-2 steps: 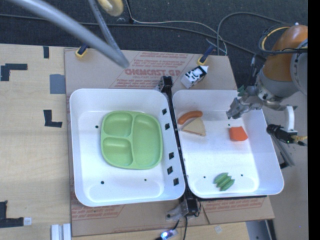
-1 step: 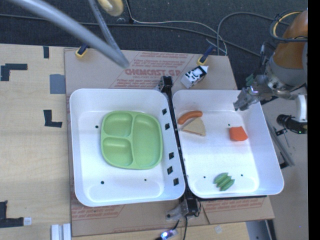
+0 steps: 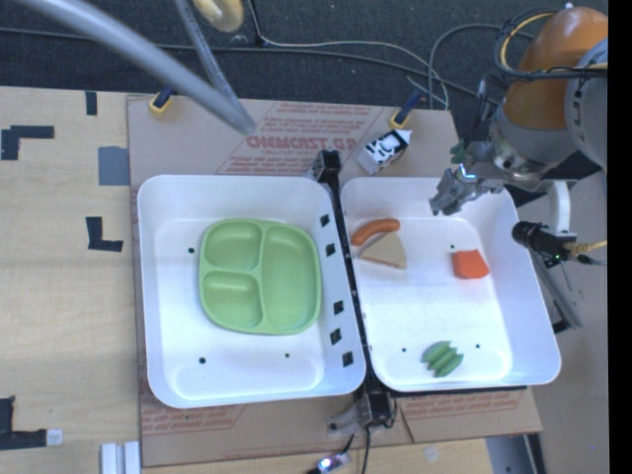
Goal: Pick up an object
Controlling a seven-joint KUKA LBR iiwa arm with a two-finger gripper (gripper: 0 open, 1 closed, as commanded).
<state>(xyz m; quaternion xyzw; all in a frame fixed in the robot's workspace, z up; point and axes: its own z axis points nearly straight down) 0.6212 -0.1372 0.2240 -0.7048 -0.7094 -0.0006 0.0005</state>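
Nearest in the right bin (image 3: 523, 358) lies a small green pod-like piece (image 3: 441, 357). Farther in, an orange block (image 3: 470, 264) sits toward the bin's right side, and left of it a tan wedge (image 3: 385, 253) touches a reddish sausage shape (image 3: 376, 230). The left bin (image 3: 168, 363) holds a green divided plate (image 3: 261, 275). At the right bin's far rim hangs the gripper (image 3: 446, 197), above the rim and well apart from every piece; whether it is spread or closed I cannot tell.
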